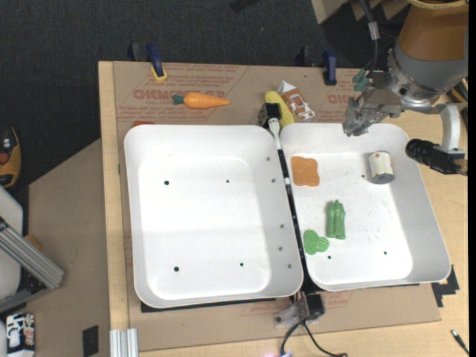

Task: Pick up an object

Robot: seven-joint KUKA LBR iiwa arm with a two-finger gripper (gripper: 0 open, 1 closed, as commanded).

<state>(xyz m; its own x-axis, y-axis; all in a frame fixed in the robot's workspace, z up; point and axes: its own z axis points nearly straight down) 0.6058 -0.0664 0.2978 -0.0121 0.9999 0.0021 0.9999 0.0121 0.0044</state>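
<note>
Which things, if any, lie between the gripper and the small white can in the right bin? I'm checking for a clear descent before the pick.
Nothing visible does. The gripper hangs over the right bin's far rim, and only bare bin floor separates it from the white can. The orange piece lies off to the side.

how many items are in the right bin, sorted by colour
orange: 1, the flat orange piece
green: 2, the green bundle and the green leafy piece
white/grey: 1, the small can
total: 4

Grey arm reaching from right, gripper (358, 122) pointing down, nothing between fingers
</note>
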